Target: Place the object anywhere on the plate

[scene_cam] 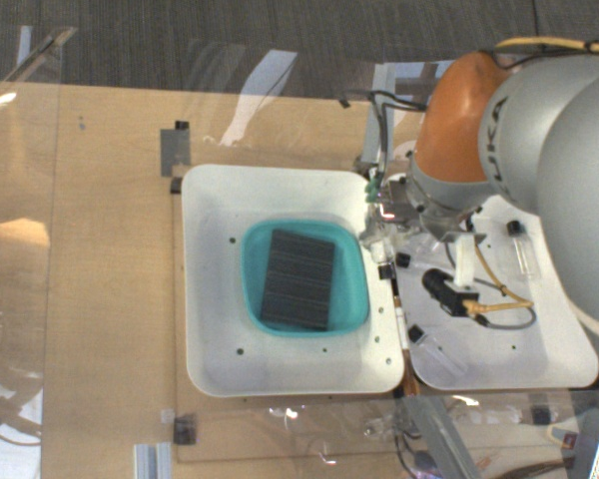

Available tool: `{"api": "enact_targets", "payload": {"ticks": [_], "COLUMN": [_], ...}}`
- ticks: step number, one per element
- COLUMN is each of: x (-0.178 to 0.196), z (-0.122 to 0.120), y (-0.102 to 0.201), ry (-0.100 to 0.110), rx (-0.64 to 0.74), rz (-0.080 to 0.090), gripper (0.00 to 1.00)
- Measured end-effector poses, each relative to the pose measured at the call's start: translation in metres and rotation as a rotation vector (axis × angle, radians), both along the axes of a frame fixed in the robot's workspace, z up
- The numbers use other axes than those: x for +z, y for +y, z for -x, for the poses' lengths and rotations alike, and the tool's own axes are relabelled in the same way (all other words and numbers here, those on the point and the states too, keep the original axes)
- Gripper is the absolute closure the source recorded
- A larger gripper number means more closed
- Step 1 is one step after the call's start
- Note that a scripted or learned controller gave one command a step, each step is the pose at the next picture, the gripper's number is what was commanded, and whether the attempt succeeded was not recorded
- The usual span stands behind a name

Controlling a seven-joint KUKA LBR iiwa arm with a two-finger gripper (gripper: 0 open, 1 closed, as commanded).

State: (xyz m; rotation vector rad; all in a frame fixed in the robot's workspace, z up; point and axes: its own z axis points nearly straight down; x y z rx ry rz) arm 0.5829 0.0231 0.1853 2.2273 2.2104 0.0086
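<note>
Camera view | dark ridged block (299, 279) on teal plate (354, 297) | no legible writing

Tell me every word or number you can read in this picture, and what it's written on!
Dark letters run down the side of the robot arm, next to its orange band, but they sit at a slant and are partly cut off, so I can't read them for sure.
No words or numbers on the teal plate, the dark ridged block lying on it, or the white bins.
</note>
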Motion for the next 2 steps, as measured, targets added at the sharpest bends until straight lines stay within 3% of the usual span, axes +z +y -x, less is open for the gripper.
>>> {"api": "enact_targets", "payload": {"ticks": [1, 2], "x": [-0.0001, 0.0001], "z": [-0.0292, -0.0293], "y": [0.0637, 0.0636], "ry": [0.0, 0.0], "rx": [0.136, 0.136], "rz": [0.001, 0.001], "gripper": [1.0, 0.0]}}
